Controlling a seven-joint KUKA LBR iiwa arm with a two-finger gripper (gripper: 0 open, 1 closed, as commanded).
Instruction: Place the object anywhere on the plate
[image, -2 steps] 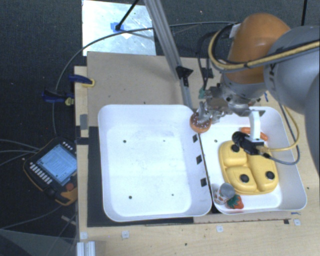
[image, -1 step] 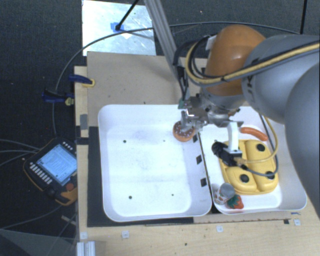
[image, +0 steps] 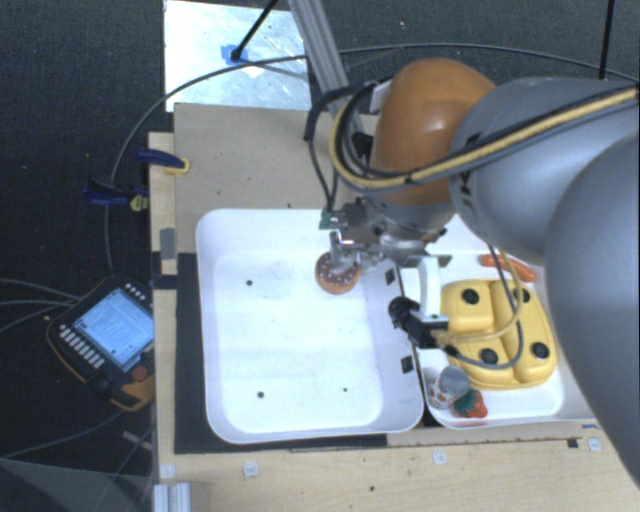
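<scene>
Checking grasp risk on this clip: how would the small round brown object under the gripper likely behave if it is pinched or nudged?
The brown object looks small and disc-like, so it is probably light and may skid on the left bin's smooth white floor. Its round outline suggests that it could roll if tipped on edge. The gripper hides part of it, so stiffness is unclear.

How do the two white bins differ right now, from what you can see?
The left bin shows a mostly bare floor with one small round brown object near its top right; the right bin holds a large yellow plate and small bits at its front corner. The left bin is in open view; the right bin lies largely under the arm. Both are shallow, white and side by side.
</scene>
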